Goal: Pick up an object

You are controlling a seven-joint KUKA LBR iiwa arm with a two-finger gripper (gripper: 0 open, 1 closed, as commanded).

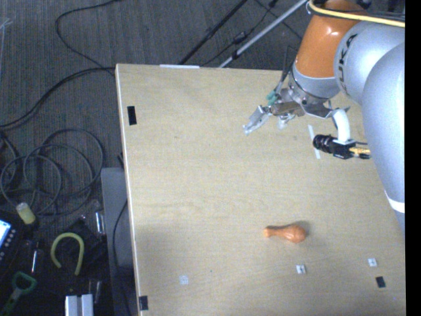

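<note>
Orange pear-shaped object (286, 233) lies on its side on the tan bench top (197, 176), low in the view, well apart from the gripper (253, 125), which hangs over the upper right part of the surface; whether released or clenched cannot be told.

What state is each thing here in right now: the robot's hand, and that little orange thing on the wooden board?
gripper: over the far part of the board, well apart from the orange object, carrying nothing that I can see.
orange object: lying on its side near the board's front, narrow end towards the view's left, untouched.
board: flat and level.
</note>
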